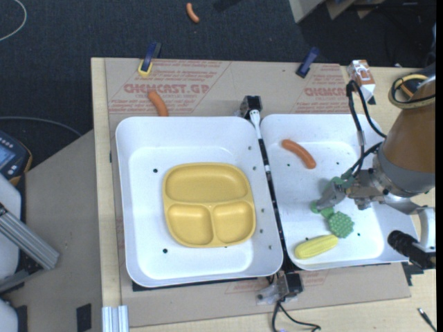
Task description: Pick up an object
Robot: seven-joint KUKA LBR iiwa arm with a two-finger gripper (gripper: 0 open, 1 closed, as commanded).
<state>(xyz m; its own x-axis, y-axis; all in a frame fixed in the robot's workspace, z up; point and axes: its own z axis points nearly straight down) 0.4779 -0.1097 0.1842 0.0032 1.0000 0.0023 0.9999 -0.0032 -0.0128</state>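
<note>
In the right bin (pixel 360 133) lie an orange sausage (pixel 298 153) at the back left, a green broccoli piece (pixel 340 224) near the middle, and a yellow corn cob (pixel 316 246) at the front. My gripper (pixel 327 194) hangs low over the bin's middle, just above and left of the broccoli and below the sausage. Its fingers look spread and open, with nothing between them. The grey arm with its orange band (pixel 414 140) comes in from the right.
The left bin (pixel 135 185) holds a yellow divided plate (pixel 208 204). A second sausage (pixel 158 103) lies on the bench behind the left bin. Black cables (pixel 358 116) run along the right bin's back. Blue clamps (pixel 149 57) grip the far edge.
</note>
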